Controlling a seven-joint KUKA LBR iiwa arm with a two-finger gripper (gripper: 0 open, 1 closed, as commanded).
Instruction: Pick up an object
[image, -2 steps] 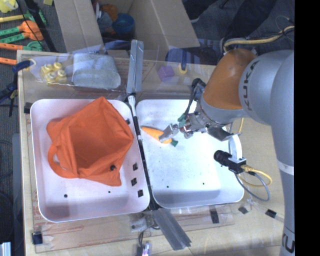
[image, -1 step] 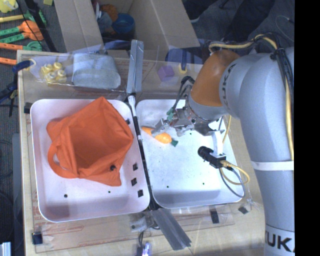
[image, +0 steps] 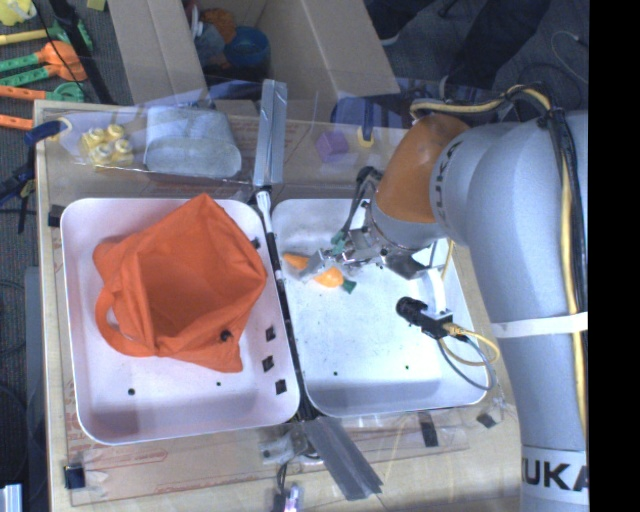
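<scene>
Two small orange pieces sit in the right bin, toward its far-left corner: near orange piece and far orange piece, just beside each other, maybe touching; gripper is low over that spot; near orange piece lies just beside its tip, slightly left and toward the camera; far orange piece is further left, close to the wall shared with the left bin; long axis of either not readable, both small and blobby; green bit at the near orange piece's right edge, part of it or separate, can't say; gripper open or closed: cannot tell, tip is a blur of metal under the wrist; nothing visibly held, contact unclear; my read: near orange piece is the target, needs a short shift left; orange cloth covers much of the left bin, well apart, hides whatever is under it.
</scene>
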